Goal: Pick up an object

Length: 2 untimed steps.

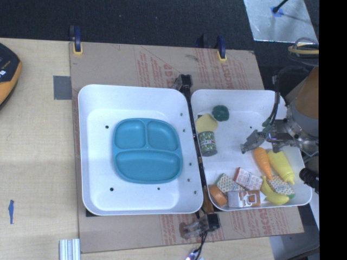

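Orange carrot point(263, 162), slim and tapered, beside yellow bottle point(282, 167), pincer point(252, 143) above, spread, pinching nothing

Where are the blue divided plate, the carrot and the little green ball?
blue divided plate point(147, 150), camera view, on its large lower compartment.
carrot point(263, 162), camera view, mid-length of its orange body.
green ball point(220, 112), camera view, on its top.

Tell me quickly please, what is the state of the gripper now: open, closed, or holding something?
Gripper: open, holding nothing; it hangs over the right bin, just left of the carrot.
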Motion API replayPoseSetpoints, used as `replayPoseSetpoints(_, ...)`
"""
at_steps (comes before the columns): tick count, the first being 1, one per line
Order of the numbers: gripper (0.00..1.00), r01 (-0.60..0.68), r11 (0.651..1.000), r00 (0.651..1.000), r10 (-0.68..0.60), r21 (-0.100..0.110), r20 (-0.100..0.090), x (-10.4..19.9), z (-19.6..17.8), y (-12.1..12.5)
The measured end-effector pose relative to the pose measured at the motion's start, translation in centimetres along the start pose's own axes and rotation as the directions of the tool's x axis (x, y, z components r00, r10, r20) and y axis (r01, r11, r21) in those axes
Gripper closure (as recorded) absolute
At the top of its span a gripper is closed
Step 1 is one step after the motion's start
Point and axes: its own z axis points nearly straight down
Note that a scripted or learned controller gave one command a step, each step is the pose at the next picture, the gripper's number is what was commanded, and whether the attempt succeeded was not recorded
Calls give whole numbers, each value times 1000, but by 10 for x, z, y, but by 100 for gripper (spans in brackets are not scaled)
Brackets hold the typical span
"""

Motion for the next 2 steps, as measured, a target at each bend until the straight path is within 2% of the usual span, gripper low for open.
replayPoseSetpoints(1, 0, 0, 1000, 1000, 0, -5, 5, -57, 71, 48)
replayPoseSetpoints(2, 0, 1, 1000, 1000, -1, 3, -1, -52, 122, 24)
